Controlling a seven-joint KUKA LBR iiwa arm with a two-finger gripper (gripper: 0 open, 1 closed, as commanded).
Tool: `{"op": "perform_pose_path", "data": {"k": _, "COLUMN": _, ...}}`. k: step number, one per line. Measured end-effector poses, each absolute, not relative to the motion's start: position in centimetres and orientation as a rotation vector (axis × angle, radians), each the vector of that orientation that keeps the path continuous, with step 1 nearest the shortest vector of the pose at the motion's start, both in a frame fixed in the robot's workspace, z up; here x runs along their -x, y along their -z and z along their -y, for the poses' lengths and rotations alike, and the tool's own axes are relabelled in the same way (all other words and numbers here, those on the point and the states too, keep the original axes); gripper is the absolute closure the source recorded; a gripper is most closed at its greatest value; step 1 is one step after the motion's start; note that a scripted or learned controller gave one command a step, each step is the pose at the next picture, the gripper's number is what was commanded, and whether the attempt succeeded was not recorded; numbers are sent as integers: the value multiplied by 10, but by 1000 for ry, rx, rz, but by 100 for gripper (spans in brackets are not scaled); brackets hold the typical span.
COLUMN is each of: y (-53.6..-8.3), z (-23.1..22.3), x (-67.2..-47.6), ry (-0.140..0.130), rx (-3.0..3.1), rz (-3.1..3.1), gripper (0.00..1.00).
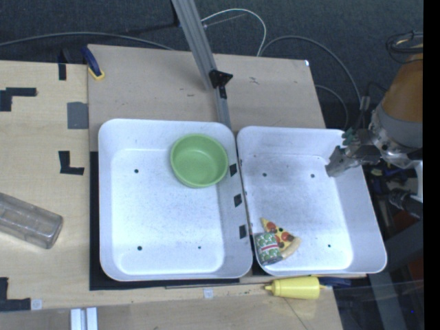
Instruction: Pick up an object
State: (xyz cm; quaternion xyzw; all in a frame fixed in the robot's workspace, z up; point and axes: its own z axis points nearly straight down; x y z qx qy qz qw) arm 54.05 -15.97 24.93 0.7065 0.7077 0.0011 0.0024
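Note:
A green bowl [199,159] sits in the left bin [117,205], near its back right corner. In the right bin [344,205] a toy pizza slice [281,236] lies by the front left corner, with a small patterned packet [267,249] touching it. My gripper [338,161] hangs over the right bin's back right edge, far from the pizza slice and the bowl. Nothing shows between its fingers, and their state is too small to read.
A yellow mustard bottle [297,288] lies on the bench just in front of the right bin. A clear plastic cylinder [27,221] rests at the far left. A grey pole [199,40] slants down to the bins' back seam. Cables run behind the bench.

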Motion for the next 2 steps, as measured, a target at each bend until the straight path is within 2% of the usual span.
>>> {"op": "perform_pose_path", "data": {"k": 2, "y": -259, "z": 60, "x": -536, "ry": -1, "rx": -2215, "rz": -2231, "gripper": 100}}
